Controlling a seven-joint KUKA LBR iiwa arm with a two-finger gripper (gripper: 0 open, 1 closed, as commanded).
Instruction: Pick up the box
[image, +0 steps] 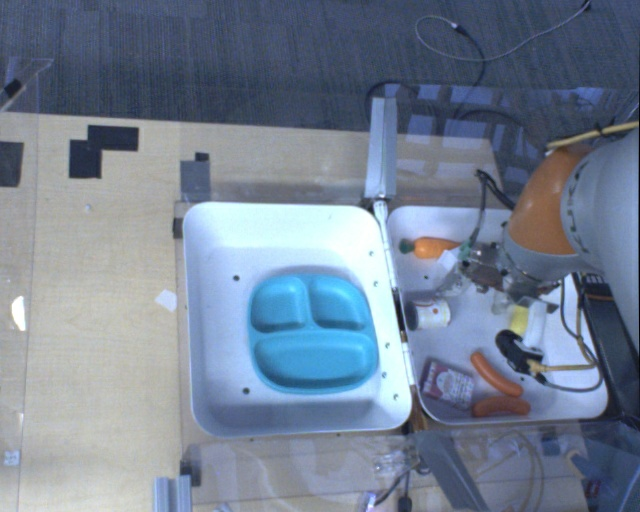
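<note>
Pale wood covers the counter (100, 300), and two white bins sit on it side by side. The left bin (210, 300) holds a blue plate (312, 332) with three parts. The right bin (590, 400) holds many little things.

The box (448, 383) is small and dark red. It lies flat in the near left corner of the right bin, close to both walls there. The grey arm (600, 200) reaches in from the right. Its end hangs over the far part of that bin, near a carrot (432, 246) and well apart from the box. Whether the jaws are wide or narrow cannot be told.

The box looks like thin card. It is likely light and a bit stiff, but a hard squeeze could crush it. Its top may be smooth and slippery. A good hold would be across two sides that face each other, with a soft pinch.

Room is tight. The two bin walls crowd the box on its left and near sides. A white cup (432, 315) stands just behind it. One sausage (495, 372) lies just beside it on the right, and a second sausage (500, 407) lies near its front corner. The open room is above, so coming straight down looks safest.
</note>
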